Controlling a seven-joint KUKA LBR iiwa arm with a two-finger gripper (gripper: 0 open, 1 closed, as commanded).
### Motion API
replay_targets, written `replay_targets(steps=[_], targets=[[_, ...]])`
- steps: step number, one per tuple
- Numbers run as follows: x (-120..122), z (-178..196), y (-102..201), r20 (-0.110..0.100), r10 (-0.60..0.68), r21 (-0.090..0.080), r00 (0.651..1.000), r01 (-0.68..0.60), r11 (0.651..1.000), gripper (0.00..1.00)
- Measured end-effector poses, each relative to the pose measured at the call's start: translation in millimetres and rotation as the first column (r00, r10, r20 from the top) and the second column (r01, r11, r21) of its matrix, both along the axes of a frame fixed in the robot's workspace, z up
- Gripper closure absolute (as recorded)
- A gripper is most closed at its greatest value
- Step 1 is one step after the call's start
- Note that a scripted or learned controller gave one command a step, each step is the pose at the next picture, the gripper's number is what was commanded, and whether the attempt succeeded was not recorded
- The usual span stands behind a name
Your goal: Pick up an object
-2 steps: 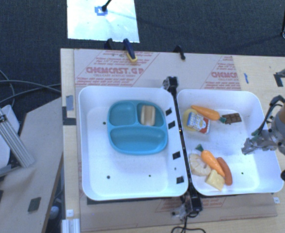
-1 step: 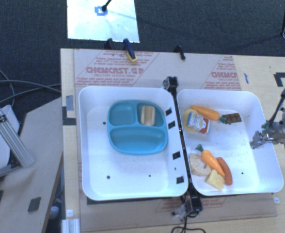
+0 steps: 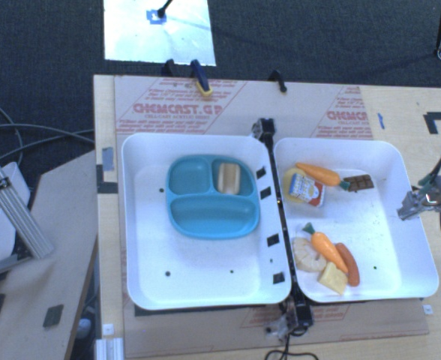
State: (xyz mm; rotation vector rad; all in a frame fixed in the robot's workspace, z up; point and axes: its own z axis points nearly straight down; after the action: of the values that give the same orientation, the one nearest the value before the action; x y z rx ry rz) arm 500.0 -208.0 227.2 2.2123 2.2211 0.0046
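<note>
Camera view gives you a blue plate (image 3: 209,217) holding a bread slice (image 3: 229,177) in the left bin (image 3: 142,276). Right of that plate, the right bin (image 3: 400,261) holds carrots (image 3: 328,250), a jar (image 3: 305,188) and chocolate (image 3: 361,182). Farther right the gripper (image 3: 414,205) hangs; whether it is parted or closed, you cannot tell.

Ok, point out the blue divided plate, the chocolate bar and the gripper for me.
blue divided plate (image 3: 205,217): camera view, on the bare floor of its large compartment.
chocolate bar (image 3: 361,182): camera view, on the middle of its brown top face.
gripper (image 3: 409,210): camera view, at its tips by the right bin's right rim.
</note>
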Motion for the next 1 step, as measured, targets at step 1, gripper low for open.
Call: replay_targets(steps=[1], targets=[[10.4, 9.7, 55.2, -0.003, 0.006, 0.003, 1.0, -0.006, 1.0, 1.0]])
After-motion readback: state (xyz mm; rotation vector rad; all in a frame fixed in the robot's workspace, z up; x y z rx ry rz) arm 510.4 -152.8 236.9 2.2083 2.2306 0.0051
